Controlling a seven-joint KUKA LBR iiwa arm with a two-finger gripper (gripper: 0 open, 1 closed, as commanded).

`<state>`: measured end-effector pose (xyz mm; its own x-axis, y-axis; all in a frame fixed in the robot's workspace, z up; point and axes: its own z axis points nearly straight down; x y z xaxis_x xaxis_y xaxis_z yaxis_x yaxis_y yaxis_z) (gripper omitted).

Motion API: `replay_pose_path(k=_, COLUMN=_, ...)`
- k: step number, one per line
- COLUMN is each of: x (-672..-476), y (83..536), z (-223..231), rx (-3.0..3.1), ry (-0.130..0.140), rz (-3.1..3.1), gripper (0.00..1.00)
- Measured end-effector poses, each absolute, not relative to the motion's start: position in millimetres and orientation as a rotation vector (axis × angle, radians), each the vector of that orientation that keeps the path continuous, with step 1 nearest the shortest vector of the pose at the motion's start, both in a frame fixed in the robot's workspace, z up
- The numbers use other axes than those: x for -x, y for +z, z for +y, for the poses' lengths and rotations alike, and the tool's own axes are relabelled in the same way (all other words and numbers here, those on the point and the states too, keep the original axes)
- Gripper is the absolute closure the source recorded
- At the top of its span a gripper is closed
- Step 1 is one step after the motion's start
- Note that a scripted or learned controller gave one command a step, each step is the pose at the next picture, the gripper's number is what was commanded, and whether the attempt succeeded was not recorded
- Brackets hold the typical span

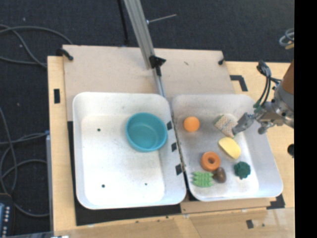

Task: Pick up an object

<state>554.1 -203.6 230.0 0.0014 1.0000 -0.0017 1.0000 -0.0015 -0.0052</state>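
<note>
Honestly, I cannot tell from this slanted view how the gripper (241, 124) has its jaws set. It hangs over the right bin (267, 155), its tip just beside the pale speckled sponge-like block (225, 123). That block looks light and soft, so I'd pinch it across its short sides. The yellow piece (230, 147) nearby looks smoother and likelier to slip.
</note>
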Motion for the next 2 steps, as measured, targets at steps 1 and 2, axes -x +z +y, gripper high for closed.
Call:
replay_pose_path(k=1, x=-555.5, y=188, z=-203, rx=2.223, ry=0.006, rz=-2.220, gripper=0.00)
replay_pose_path(k=2, x=-548.0, y=130, z=-198, rx=2.221, ry=0.007, rz=-2.218, gripper=0.00)
